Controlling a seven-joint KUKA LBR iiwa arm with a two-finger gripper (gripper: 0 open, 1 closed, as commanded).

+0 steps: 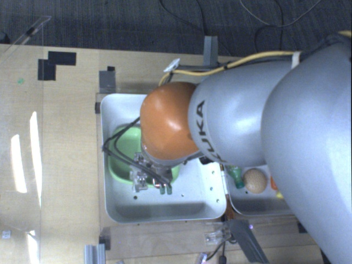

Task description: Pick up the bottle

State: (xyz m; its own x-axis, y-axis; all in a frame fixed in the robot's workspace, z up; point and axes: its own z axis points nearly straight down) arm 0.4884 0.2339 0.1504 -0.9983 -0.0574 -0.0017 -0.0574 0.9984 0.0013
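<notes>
Camera view: green bottle [236, 176] in right bin, well apart from end effector [149, 185], finger state untellable.

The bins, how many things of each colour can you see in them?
Light green thing, left bin, partly under the arm: 1
Dark green thing, right bin: 1
Tan ball, right bin: 1
Orange thing, mostly hidden by the arm: 1
Total in sight: 4
</notes>
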